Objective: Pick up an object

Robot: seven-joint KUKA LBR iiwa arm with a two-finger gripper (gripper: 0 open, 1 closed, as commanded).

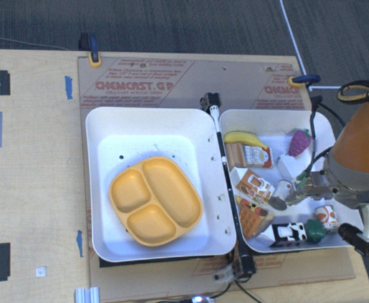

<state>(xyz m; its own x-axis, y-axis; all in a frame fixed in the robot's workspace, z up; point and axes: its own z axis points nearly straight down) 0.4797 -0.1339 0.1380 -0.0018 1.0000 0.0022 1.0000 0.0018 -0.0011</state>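
Observation:
The right bin holds several small toy foods. A yellow banana lies at the back, with a hot dog in a bun just in front of it. A purple grape bunch sits at the back right. Nearer the front are an orange-and-white carton, a waffle, a black-and-white cow and a green piece. My gripper hangs low over the middle of this bin, just right of the carton. The orange-banded arm hides the bin's right side.
The left bin holds a yellow three-part plate. A red-and-white round item lies under the wrist. A black clamp sits where the bins meet. Cables run at the far right.

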